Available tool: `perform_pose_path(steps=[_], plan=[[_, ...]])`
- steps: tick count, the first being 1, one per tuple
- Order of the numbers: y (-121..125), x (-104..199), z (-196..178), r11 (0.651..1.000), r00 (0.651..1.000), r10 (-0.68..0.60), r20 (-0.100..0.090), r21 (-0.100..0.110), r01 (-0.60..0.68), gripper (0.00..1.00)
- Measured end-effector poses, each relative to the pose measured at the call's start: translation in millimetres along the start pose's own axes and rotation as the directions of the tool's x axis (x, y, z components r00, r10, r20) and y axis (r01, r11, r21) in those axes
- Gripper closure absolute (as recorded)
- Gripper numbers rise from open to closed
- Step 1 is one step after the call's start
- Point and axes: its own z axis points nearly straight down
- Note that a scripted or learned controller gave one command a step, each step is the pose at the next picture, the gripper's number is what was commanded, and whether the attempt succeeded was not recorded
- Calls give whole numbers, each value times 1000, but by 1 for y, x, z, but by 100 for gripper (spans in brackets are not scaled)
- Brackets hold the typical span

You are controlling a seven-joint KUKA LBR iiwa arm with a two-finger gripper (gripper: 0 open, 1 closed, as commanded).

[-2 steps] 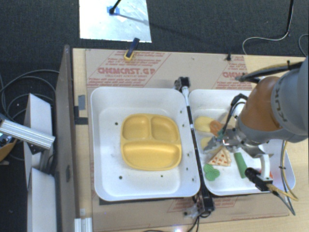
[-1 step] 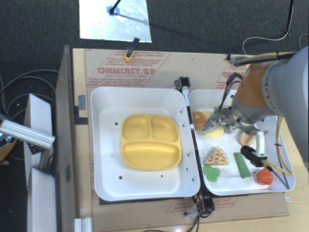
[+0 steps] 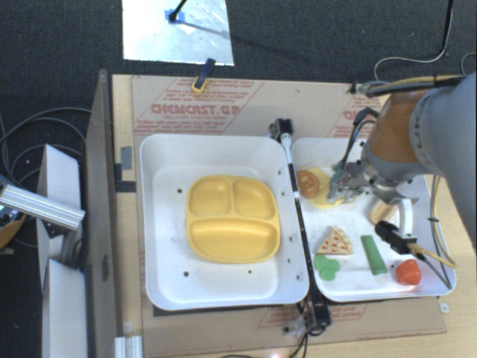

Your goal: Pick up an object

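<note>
My gripper point(image 3: 339, 190) is down in the right bin point(image 3: 425, 293), at its upper left part, right beside a pale yellow round piece with an orange-brown top point(image 3: 310, 183). The arm hides the fingers. Nearer the front lie a pizza slice point(image 3: 334, 242), a green broccoli-like piece point(image 3: 326, 267), a green stick point(image 3: 373, 254) and a red tomato point(image 3: 407, 272). A tan piece point(image 3: 381, 212) peeks out under the wrist.
The left bin point(image 3: 160, 200) holds a yellow divided plate point(image 3: 232, 217). A black clamp point(image 3: 282, 130) sits at the top of the wall between the bins. Cables run along the right bin's right side point(image 3: 432, 237). Cardboard lies under both bins.
</note>
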Motion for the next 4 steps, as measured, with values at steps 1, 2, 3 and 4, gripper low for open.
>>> perform_pose_path(steps=[1,2,3,4], plan=[[-14,21,-136,1000,1000,-1,0,-2,1,100],[-17,20,-128,1000,1000,2,0,11,-2,0],[-38,-35,-104,1000,1000,11,2,14,-11,0],[-74,-74,20,1000,1000,13,-1,15,-13,0]])
